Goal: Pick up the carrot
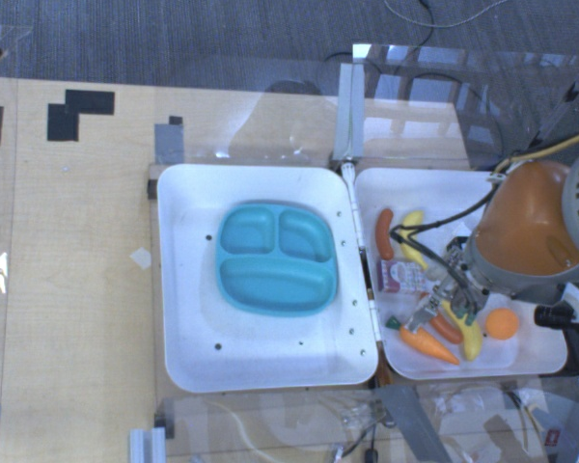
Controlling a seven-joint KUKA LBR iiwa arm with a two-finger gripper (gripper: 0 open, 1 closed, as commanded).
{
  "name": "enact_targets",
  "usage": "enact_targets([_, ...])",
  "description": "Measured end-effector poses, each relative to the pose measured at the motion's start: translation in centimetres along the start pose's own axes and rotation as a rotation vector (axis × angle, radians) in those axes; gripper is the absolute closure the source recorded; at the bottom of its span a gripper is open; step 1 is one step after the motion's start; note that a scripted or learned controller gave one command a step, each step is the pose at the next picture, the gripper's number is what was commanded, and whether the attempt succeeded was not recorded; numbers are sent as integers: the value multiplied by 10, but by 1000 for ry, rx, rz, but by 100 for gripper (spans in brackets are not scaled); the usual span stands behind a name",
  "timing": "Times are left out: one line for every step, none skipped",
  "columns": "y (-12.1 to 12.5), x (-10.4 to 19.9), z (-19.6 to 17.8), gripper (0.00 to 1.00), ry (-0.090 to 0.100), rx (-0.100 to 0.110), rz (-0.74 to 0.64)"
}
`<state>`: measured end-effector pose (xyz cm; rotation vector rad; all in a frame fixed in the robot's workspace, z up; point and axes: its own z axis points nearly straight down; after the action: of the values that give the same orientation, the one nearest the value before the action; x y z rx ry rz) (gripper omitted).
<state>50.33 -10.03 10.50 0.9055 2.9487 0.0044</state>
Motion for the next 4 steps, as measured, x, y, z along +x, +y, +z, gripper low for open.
enact_targets([0, 0, 0, 0, 1, -2, -1])
enact_targets([6, 4, 0, 0, 0, 0, 13])
enact_targets([15, 1, -45, 0, 45, 16, 40])
enact_targets([4, -19, 17, 0, 41, 13, 20])
